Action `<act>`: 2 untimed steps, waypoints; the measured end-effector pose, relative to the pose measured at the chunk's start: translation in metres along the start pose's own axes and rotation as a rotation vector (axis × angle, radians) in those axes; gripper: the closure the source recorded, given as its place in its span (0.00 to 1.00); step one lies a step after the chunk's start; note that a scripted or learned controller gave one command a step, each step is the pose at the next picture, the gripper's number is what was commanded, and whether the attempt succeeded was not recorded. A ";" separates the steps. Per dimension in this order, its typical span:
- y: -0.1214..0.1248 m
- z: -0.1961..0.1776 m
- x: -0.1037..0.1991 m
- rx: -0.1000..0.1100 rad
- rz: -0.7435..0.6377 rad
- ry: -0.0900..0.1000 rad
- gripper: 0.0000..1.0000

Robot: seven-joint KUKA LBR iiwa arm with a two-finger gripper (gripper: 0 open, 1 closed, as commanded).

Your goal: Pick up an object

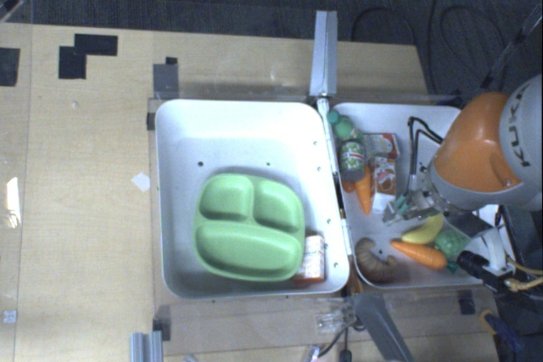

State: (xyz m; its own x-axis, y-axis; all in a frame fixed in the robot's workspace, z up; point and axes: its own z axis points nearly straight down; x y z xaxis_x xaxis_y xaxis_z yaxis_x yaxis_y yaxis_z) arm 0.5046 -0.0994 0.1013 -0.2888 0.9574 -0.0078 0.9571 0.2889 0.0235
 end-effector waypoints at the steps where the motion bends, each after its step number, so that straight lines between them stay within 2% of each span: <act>1: 0.000 -0.126 0.043 0.019 0.361 0.002 1.00; 2: 0.002 -0.136 0.044 0.016 0.353 0.001 1.00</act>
State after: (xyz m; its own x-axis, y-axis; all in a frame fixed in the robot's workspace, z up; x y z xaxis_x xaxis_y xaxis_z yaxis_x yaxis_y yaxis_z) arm 0.4906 -0.0570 0.2366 0.0595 0.9982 -0.0010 0.9982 -0.0595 0.0088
